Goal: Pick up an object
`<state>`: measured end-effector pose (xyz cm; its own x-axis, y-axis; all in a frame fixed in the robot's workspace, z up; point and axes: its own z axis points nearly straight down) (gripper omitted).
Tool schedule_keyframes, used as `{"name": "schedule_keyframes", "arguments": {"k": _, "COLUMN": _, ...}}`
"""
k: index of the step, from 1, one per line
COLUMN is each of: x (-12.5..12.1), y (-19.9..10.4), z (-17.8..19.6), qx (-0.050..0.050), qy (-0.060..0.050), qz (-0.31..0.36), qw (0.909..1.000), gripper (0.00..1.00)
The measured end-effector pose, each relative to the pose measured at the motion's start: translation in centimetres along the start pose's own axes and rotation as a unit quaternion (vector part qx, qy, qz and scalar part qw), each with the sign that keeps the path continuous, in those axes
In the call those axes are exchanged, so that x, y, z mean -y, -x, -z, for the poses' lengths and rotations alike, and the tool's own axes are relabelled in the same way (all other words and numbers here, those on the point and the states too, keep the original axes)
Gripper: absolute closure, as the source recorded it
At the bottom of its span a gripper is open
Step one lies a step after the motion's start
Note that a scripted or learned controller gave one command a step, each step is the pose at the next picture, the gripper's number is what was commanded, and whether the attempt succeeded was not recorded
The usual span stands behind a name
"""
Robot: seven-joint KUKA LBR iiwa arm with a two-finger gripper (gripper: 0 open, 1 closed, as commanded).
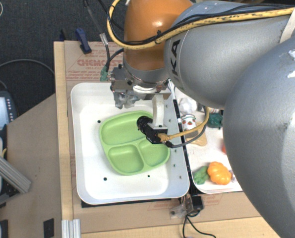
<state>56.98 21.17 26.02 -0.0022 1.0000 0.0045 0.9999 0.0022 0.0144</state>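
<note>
We see one green divided plate (132, 145) as the only loose thing in the left bin (88, 148). It is a glossy lime-green plastic dish with rounded corners and a raised rim. Low ridges split it into three compartments: one long section along its far side and two smaller ones along its near side. It lies flat on the bin floor, turned a little askew, roughly in the middle and closer to the right wall than to the left wall. All three compartments look bare. The gripper (123, 99) hangs over the far part of the left bin, just beyond the plate's far rim and close to the bin's far wall. We cannot make out whether it is spread or closed, and we see nothing held in it. Of the two white bins, the right bin (212, 155) is mostly covered by the grey arm. Near its near edge we count one orange toy pepper (219, 172) with one small green piece (200, 174) just beside it. A second green piece (215, 119) sits toward the far end, partly hidden.
</note>
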Motion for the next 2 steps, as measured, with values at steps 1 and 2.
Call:
{"name": "schedule_keyframes", "arguments": {"k": 1, "x": 8.9, "y": 10.3, "z": -2.4, "qx": 0.004, "qy": -0.012, "qz": -0.006, "qw": 0.9999, "gripper": 1.0}}
{"name": "schedule_keyframes", "arguments": {"k": 2, "x": 2.4, "y": 12.6, "z": 21.6, "qx": 0.001, "qy": 0.004, "qz": -0.002, "qw": 1.0, "gripper": 1.0}}
